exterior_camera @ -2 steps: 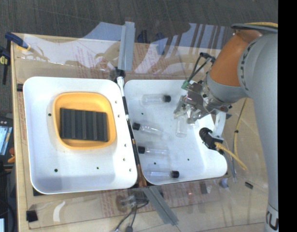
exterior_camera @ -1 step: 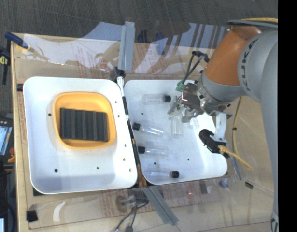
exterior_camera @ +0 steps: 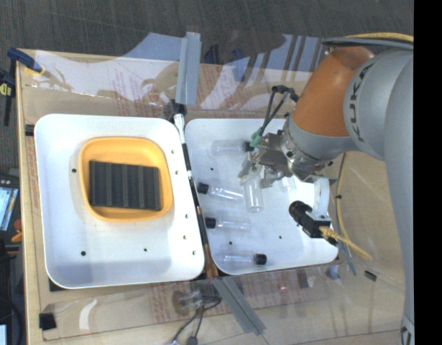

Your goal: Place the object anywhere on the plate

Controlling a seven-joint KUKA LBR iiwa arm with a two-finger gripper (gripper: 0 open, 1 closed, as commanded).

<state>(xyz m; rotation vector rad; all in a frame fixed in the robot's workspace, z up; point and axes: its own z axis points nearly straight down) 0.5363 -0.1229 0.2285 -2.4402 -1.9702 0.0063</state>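
Grey arm (exterior_camera: 350, 121) bent over right bin (exterior_camera: 307, 254), gripper (exterior_camera: 255, 172) low

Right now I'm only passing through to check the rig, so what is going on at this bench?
A grey KUKA arm reaches in from the right and has its gripper low over the right bin, among several clear tubes with black caps lying loose there. One clear tube sits right at the gripper, but whether it is gripped is not clear. The yellow plate with a dark ridged insert sits in the left bin; no tube is on it yet.
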